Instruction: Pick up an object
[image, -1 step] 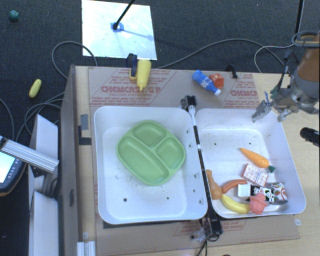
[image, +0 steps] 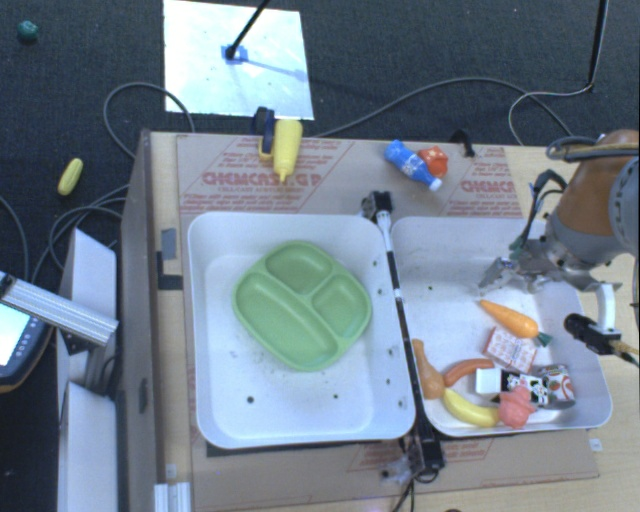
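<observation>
Two shallow white plastic bins sit side by side on a cardboard-covered bench. The left bin (image: 215, 400), in the middle of the frame, holds one thing: a light green plastic tray with three compartments (image: 302, 304), lying flat near its centre.

The right bin (image: 440, 250) holds a cluster of small toys along its lower right part. One orange plastic carrot with a green tip (image: 510, 320) lies highest, apart from the rest. Below it is one red-and-white patterned box (image: 510, 351), one orange curved sausage-like piece (image: 462, 371), one yellow plastic banana (image: 470, 408), one pink lumpy toy (image: 516, 408) and one black-and-white packet (image: 545, 385), these packed close together.

The grey arm's two-finger gripper (image: 520, 272) is at the right of the frame, over the upper part of the right bin, just above the carrot. Its fingers appear spread apart with nothing between them.

On the bench beyond the bins lie one yellow bottle (image: 286, 146) and one blue, white and orange toy (image: 415, 163).
</observation>
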